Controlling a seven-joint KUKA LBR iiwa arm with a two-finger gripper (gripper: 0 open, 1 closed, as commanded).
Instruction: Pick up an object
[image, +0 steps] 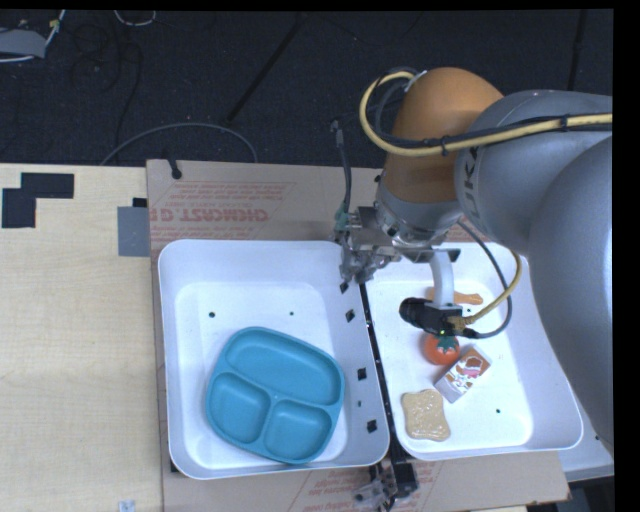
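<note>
Jaws of grey two-finger gripper (353, 265): spread cannot be told; nothing visibly held; poised above divider between shallow white bins; blue three-compartment plastic plate (275, 393), round red-orange toy fruit (440, 350), tan toast-shaped piece (427, 415) lying unlifted; judged: pick outstanding.

Grey arm (545, 190) in fr right, bent over, gripper (353, 262) pointing down

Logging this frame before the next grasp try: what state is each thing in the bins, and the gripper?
blue divided plate: right side up, flat in left bin.
red-orange ball: resting in right bin.
small carton: lying askew beside the ball.
tan flat piece: lying flat, alone.
orange piece: partly hidden.
gripper: at the bins' shared wall, nothing seen in it.
</note>
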